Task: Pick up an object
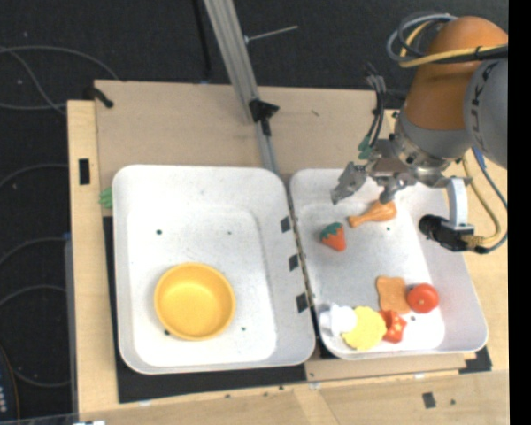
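My gripper (pixel 368 191) hangs over the far end of the right bin (pixel 451 264), open, its two grey fingers spread apart with nothing between them. An orange carrot-shaped toy (pixel 373 213) lies just below the right fingertip (pixel 389 193), close to it or touching. A red strawberry with a green top (pixel 334 235) lies a little to the carrot's lower left. Near the front of the bin sit a red tomato (pixel 422 297), a tan slice (pixel 389 289), a yellow piece (pixel 365 328), a white piece (pixel 340 317) and a small red piece (pixel 395 326).
The left bin (pixel 159 202) holds a yellow bowl (pixel 195 301) near its front. A slanted metal rail (pixel 234 51) runs down to the gap between the bins. A black cable connector (pixel 442 230) hangs at the right bin's right wall.
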{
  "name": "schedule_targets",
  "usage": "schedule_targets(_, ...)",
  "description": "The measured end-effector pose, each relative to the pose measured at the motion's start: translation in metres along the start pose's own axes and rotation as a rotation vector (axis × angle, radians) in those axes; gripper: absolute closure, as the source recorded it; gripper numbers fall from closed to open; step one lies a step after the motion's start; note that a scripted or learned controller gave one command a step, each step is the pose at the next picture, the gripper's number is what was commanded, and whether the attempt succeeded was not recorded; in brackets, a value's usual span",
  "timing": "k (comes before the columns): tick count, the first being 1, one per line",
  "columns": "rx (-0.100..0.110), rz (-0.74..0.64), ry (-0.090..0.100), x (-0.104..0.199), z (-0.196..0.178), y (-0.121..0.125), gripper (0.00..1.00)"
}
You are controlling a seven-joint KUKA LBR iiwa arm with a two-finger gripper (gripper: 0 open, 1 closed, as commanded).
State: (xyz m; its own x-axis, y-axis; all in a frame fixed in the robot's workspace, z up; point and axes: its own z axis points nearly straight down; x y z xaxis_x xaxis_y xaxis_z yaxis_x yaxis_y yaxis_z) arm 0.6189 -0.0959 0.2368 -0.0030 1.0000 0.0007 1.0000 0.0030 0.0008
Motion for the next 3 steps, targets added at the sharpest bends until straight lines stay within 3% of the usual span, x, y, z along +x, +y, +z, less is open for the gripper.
schedule_targets(1,0.0,0.001,0.0,0.0,0.0,0.0,0.0)
schedule_targets(3,0.006,0.005,-0.003,-0.016,0.105,-0.013,0.0)
